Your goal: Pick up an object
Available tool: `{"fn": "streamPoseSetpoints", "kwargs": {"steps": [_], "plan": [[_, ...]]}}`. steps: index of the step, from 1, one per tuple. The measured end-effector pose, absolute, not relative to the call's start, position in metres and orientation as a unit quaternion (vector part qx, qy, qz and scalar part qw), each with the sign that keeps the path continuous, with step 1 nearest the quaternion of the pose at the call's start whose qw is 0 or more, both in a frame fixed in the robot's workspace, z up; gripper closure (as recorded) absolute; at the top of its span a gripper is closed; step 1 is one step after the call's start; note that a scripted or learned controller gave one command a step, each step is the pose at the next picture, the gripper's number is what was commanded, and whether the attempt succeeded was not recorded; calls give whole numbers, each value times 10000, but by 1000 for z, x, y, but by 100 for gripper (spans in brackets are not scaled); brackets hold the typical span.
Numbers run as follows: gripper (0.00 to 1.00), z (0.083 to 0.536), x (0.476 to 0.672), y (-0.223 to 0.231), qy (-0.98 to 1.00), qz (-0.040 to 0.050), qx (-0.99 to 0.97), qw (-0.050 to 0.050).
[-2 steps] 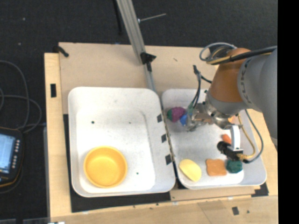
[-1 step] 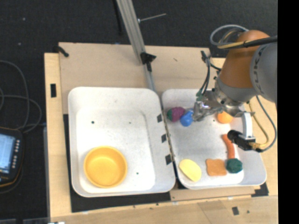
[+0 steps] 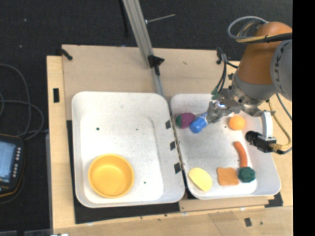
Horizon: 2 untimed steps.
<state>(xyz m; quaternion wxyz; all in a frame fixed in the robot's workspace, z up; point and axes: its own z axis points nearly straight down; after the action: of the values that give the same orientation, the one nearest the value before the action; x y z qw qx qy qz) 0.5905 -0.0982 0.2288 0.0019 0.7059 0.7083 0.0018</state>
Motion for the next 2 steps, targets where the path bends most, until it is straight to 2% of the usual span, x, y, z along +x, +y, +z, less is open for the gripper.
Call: {"fn": "streamPoseSetpoints", "kwargs": {"steps": [1,2], "plan": [[100,229,608,-57,7094,12,7048,3],[100,226,616,2,7098,9,7044,-1]]}}
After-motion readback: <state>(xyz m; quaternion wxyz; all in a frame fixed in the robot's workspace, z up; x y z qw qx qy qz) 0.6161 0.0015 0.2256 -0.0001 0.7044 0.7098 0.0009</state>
